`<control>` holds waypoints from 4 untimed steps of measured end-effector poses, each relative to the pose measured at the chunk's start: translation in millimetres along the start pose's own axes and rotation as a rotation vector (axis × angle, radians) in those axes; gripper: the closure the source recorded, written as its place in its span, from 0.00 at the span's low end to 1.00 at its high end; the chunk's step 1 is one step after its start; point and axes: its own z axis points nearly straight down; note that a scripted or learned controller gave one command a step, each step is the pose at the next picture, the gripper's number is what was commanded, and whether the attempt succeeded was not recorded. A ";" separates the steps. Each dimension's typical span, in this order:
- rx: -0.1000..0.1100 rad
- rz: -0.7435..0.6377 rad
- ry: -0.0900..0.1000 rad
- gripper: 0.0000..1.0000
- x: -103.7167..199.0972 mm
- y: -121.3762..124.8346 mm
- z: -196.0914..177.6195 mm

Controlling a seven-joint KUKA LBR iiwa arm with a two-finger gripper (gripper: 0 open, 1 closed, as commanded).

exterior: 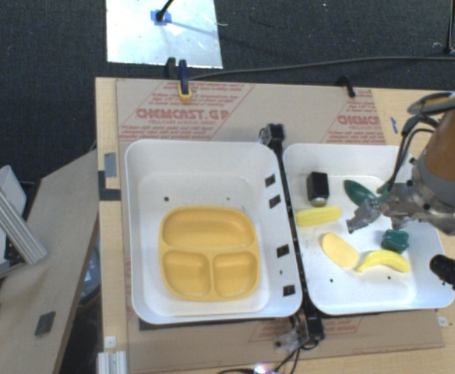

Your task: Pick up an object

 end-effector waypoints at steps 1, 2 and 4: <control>-0.011 -0.003 -0.002 0.00 0.2 2.2 -5.2; -0.006 0.000 -0.001 0.00 -9.0 -2.0 48.8; -0.007 0.000 -0.001 0.00 2.0 1.1 153.9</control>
